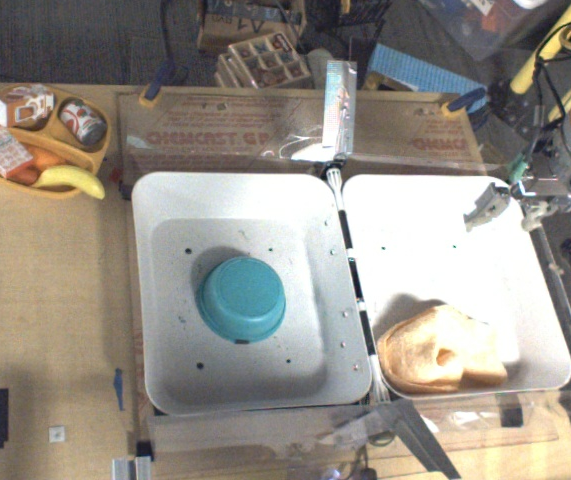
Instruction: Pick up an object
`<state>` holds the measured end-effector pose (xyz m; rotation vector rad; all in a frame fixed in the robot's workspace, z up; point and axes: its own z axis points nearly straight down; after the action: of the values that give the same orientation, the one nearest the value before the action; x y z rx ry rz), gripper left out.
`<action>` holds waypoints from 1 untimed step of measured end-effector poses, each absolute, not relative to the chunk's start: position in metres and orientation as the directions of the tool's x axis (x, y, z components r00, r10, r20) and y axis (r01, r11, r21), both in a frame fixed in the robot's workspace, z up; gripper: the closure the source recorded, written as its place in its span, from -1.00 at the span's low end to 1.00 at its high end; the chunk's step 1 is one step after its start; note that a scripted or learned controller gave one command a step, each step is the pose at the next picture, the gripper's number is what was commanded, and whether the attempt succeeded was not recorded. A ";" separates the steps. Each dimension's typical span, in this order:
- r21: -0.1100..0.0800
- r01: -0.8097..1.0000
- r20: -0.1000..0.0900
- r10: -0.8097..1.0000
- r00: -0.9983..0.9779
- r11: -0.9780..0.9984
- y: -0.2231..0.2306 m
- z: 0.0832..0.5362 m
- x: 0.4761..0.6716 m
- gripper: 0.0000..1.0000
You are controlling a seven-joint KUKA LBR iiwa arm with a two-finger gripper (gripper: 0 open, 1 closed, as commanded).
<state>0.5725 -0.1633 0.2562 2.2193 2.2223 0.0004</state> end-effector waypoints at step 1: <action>-0.001 0.986 0.000 0.986 0.166 -0.166 -0.152 0.144 0.510 -1.00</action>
<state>0.5100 -0.1519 0.1441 2.3992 2.0298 -0.0009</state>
